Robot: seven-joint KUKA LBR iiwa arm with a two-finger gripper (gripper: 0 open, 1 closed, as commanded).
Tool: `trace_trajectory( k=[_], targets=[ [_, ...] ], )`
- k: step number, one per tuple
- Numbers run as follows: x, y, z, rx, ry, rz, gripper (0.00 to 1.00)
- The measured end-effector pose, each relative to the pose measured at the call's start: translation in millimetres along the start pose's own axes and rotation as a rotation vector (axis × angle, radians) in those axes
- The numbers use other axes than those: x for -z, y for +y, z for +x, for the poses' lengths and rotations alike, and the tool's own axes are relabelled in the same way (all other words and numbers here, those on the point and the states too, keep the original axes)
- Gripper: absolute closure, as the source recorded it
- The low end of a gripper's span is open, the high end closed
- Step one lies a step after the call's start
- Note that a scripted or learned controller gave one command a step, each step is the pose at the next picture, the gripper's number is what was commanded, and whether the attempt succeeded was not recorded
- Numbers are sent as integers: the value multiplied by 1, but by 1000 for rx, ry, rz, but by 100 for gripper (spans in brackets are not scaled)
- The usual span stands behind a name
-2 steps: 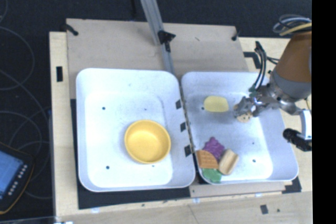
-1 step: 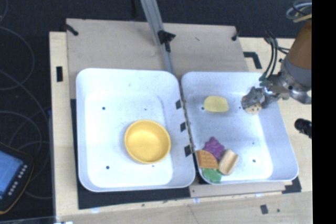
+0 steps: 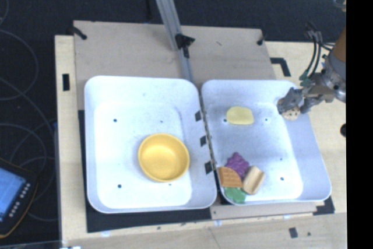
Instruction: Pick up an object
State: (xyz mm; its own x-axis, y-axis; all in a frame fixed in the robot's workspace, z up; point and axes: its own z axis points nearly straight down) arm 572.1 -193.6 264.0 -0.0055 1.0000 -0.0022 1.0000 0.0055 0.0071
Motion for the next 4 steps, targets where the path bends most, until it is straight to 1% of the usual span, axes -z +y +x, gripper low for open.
trace_trajectory(
  k=[1,2,3,4],
  targets=[
    [5,15,50,2,3,4,100],
    [-9,21,96,0,2,7,100],
    [-15,30,137,0,2,7,100],
    [-24,33,181,0,2,9,100]
  ],
)
